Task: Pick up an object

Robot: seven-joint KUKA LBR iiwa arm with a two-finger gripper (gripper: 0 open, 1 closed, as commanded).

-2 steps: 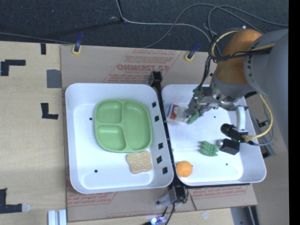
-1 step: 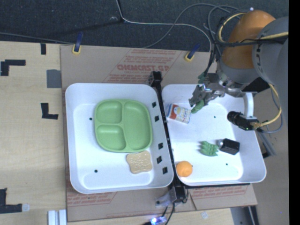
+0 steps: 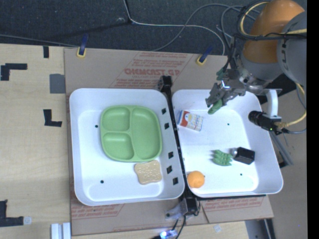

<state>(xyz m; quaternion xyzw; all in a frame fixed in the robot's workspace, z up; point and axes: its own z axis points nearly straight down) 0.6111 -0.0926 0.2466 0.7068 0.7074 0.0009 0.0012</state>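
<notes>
Gripper [image 3: 218, 102] hangs over the back of the right bin [image 3: 259, 185], with something small and green at its fingertips.
Whether the fingers are open or closed cannot be told. In that bin lie a small carton [image 3: 191, 120], a green toy [image 3: 222, 158], a black block [image 3: 243, 155] and an orange [image 3: 196, 179]. The left bin [image 3: 82, 148] holds a green divided plate [image 3: 131, 133] and a cracker [image 3: 148, 172].

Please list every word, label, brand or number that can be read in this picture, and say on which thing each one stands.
Red print on the cardboard sheet under the bins: several lines of letters, too blurred to read.
Small carton in the right bin: an orange and blue label, too small to read.
Nothing else carries readable text.
</notes>
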